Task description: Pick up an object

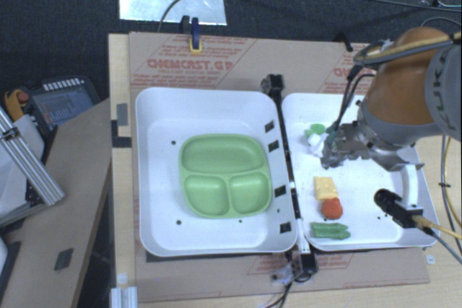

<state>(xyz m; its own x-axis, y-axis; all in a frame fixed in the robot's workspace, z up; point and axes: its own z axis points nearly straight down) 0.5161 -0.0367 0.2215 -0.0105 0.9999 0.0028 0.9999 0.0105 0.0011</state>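
Now we see the claw [328,154] low in the right bin [361,227], close to a green and white piece [315,132]; we cannot tell its state. Yellow block [325,188], red ball [331,208] and green pod [330,230] lie apart, easy to reach.

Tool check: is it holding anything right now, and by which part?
Cannot tell. The tool sits low over the right bin beside a small green piece.
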